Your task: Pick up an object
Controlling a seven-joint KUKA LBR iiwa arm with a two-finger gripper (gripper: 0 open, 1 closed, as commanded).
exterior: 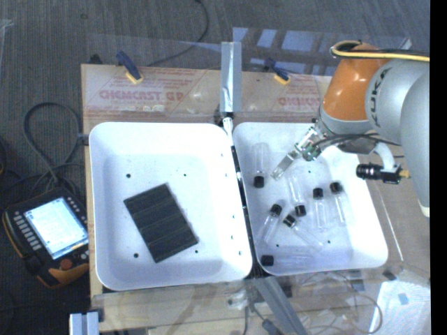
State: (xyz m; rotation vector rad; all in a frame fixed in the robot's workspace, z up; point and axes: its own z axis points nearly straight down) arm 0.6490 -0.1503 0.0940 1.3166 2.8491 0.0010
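Note:
Several clear vials with black caps lie scattered in the right bin (363,253), among them one vial (260,160) near the bin's left wall and another vial (269,223) lower down. My gripper (306,151) hangs over the upper middle of this bin. A clear vial (283,167) slants down-left from its tip, and I cannot tell whether it is held or only lying beneath. A black ridged slab (160,222) lies flat in the left bin (112,145).
The grey arm with its orange band (353,89) fills the upper right over the right bin's far corner. A teach pendant (49,232) and cables sit on the floor left of the bench. Two clamps (129,63) hold the back board.

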